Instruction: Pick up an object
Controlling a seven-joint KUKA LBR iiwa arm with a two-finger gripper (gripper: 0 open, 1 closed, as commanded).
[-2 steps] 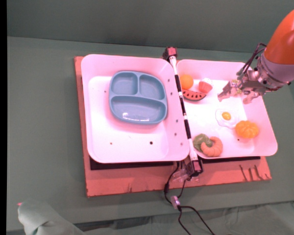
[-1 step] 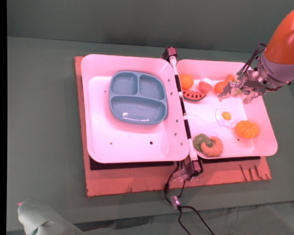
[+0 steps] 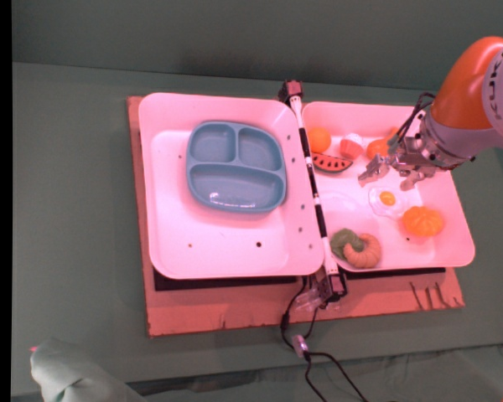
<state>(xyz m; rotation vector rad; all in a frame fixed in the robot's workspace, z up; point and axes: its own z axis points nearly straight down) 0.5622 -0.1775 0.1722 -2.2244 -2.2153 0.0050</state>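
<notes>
You are seeing the gripper (image 3: 391,167) hovering just above the fried egg (image 3: 389,199) in the right bin (image 3: 453,249); whether its claw is spread, you cannot tell. The egg is lying flat, a glossy white blob with a round yolk, its long axis running toward the ridged orange pumpkin (image 3: 422,221) beside it.

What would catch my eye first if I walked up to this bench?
Probably the arm with its orange band, reaching in from the right, its gripper above the right bin. That bin holds toy foods: a fried egg, pumpkin, watermelon slice. A blue divided plate sits in the left bin.
</notes>
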